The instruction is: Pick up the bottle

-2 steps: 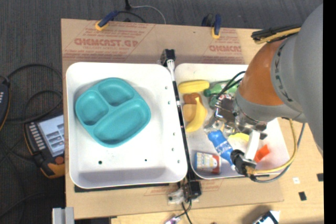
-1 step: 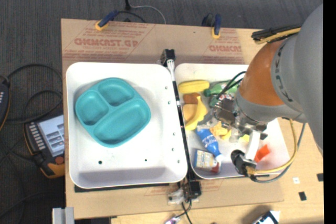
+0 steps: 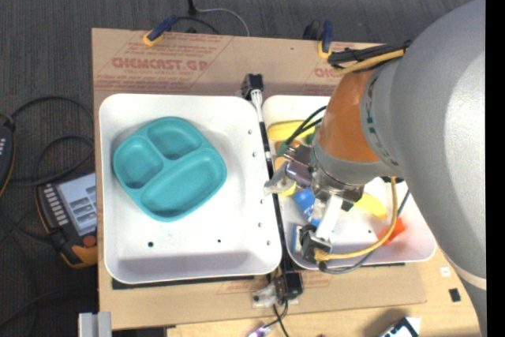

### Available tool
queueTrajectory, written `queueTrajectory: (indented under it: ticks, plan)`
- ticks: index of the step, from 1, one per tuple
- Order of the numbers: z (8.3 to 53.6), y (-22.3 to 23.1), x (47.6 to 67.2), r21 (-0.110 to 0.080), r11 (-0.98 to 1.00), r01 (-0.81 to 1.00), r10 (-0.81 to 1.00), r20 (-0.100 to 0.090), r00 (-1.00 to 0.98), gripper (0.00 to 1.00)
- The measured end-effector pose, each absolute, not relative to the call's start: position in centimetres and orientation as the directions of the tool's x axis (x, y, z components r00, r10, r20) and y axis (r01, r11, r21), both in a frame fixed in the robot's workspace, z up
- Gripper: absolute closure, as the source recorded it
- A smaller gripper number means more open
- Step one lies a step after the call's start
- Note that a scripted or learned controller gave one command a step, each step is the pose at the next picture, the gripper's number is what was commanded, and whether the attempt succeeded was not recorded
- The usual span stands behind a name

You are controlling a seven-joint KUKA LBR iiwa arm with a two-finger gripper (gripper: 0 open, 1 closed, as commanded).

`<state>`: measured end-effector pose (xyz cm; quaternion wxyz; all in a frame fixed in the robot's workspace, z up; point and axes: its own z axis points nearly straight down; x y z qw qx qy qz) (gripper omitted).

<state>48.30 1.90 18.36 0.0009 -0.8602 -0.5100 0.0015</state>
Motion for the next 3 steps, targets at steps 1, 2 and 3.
queueTrajectory:
  ticks: [1, 2, 3]
  plan:
    - [18.4, 5.6, 48.3, -0.003, -0.619, 0.786, 0.786, -0.003, 0.619, 0.0]
    - [18.4, -0.5, 48.3, -0.002, -0.697, 0.717, 0.717, -0.003, 0.697, 0.0]
    - [18.4, 4.7, 48.3, -0.002, -0.822, 0.569, 0.569, -0.004, 0.822, 0.0]
